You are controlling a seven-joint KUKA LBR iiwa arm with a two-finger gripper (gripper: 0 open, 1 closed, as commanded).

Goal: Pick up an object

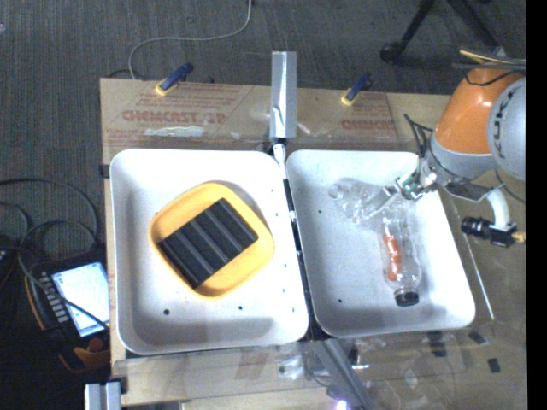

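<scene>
A clear plastic bottle [399, 259] with a black cap and an orange strip inside lies lengthwise in the right bin [342, 301]. Just above it, a crumpled clear plastic piece [357, 199] rests near the bin's far side. In the left bin [141, 314] sits a yellow block with a black ribbed top [212, 237]. My gripper [409, 186] hangs at the far right corner of the right bin, right beside the bottle's upper end and the crumpled plastic. The arm's orange band [470, 118] rises behind it.
A metal post [283, 96] stands between the bins at the back. Two blue-and-yellow clamps [173, 78] hold the brown board behind them. Cables and a small screen [73, 293] lie on the floor at the left.
</scene>
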